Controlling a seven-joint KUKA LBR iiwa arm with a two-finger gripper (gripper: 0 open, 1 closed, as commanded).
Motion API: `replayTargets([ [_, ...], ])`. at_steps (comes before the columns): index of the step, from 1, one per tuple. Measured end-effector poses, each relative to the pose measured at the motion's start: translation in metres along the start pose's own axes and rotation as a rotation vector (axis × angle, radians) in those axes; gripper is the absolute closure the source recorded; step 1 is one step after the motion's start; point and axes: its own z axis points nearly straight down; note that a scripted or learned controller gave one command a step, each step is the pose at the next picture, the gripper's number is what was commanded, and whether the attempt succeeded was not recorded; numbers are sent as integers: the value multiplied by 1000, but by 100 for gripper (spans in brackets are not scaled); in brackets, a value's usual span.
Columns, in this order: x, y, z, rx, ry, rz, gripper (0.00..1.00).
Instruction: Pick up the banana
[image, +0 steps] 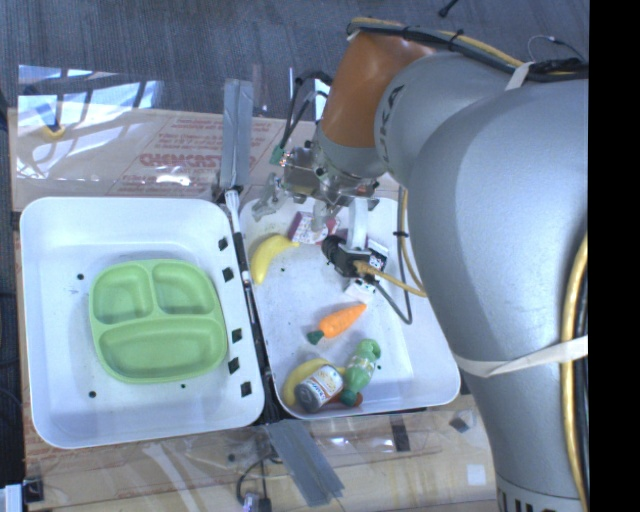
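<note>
- End effector hangs low over the right bin's far end, just right of the banana; whether it grips anything, I cannot tell.
- Left bin carries a green divided plate.
- Banana lies against the right bin's left wall, near its far corner. Likely light, soft-skinned, curved and bruisable; a gentle grasp across its thick middle looks best.
- Carrot lies mid-bin, well apart.
</note>
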Motion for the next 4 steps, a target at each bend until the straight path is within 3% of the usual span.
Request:
replayTargets([
  [1, -47, 9, -57, 0, -1, 254, 0],
  [2, 6, -22, 1, 4, -1, 93, 0],
  [3, -65, -26, 101, 3, -1, 16, 0],
  [4, -56, 5, 101, 29, -4, 192, 0],
])
